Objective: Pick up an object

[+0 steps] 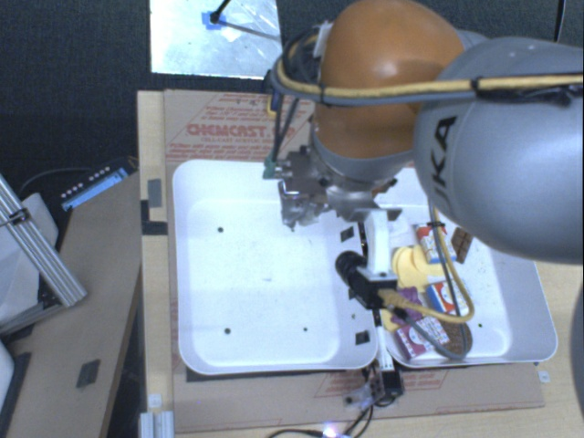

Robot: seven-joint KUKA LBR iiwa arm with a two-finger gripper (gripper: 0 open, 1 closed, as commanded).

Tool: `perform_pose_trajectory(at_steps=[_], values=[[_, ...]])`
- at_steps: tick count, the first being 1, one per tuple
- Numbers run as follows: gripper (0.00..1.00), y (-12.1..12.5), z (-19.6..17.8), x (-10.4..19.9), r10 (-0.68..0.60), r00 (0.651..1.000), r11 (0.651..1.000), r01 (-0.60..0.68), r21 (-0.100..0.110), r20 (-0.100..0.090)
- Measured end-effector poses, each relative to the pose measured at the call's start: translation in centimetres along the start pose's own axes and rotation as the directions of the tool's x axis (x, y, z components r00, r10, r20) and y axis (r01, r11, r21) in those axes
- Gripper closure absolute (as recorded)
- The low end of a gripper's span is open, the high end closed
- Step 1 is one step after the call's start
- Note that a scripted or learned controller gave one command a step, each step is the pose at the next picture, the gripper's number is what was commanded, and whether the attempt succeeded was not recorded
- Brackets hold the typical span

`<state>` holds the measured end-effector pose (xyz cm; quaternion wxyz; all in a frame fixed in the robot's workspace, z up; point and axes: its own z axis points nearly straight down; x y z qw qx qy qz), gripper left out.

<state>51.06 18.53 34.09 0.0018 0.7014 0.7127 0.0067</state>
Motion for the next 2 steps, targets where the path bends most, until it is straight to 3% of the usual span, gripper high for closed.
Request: perform_pose_trajectory(at_steps=[1, 2], values=[[1.0, -1.0, -3.0, -3.8, 0.016, 1.0, 1.0, -0.016, 0.009, 0.006], [1.0, -1.9, 8.6, 5.4, 0.004, 1.0, 1.0, -0.005, 0.019, 0.007]])
